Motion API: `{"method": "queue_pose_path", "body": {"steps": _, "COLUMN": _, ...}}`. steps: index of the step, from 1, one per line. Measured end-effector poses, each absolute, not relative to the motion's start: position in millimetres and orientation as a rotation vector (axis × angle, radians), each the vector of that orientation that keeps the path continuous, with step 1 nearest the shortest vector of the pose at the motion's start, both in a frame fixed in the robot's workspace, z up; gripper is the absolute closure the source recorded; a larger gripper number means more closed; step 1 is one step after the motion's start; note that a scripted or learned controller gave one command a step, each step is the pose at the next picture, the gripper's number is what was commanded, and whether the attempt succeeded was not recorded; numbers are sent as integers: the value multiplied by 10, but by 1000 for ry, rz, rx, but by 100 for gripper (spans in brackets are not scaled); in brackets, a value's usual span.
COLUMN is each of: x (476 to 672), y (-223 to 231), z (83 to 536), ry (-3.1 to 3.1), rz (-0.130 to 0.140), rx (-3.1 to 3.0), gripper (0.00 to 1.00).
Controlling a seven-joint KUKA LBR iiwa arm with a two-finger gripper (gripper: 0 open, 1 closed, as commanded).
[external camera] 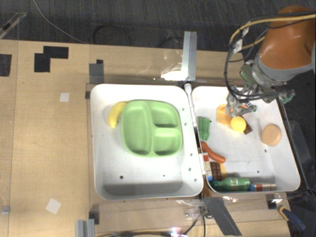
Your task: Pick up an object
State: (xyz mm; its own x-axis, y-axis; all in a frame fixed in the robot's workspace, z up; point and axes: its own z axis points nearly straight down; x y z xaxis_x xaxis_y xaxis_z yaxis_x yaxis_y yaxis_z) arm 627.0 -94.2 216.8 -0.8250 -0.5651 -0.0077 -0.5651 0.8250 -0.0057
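Hovering low in the right bin (pixel 284 132), the gripper (pixel 237 107) sits over a tight cluster toward that bin's 11 o'clock: an orange piece (pixel 222 115) at its 9 o'clock side and a yellow ball (pixel 238 124) just below, with a small brown piece (pixel 248 129) touching the ball. We cannot tell whether the claw is apart or together; the wrist and cables hide it, and nothing is seen held. We judge the ball or orange piece to be the target. For a clean pick we would centre on one item, since they touch and a straddle may push both aside; the ball may roll. Around it: a tan disc (pixel 271 134) at 3 o'clock, well apart; a green item (pixel 204 128) against the 9 o'clock wall; a red sausage (pixel 213 153) toward 7 o'clock; a green bottle (pixel 231 183) along the 6 o'clock wall. The left bin (pixel 101 172) holds a green divided tray (pixel 150 127) and a banana (pixel 115 114) touching its 9 o'clock edge.
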Motion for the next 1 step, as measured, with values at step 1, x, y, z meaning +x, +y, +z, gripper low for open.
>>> {"method": "queue_pose_path", "body": {"steps": 1, "x": 5780, "y": -349, "z": 2183, "ry": 3082, "rz": 1, "rx": -554, "gripper": 100}}
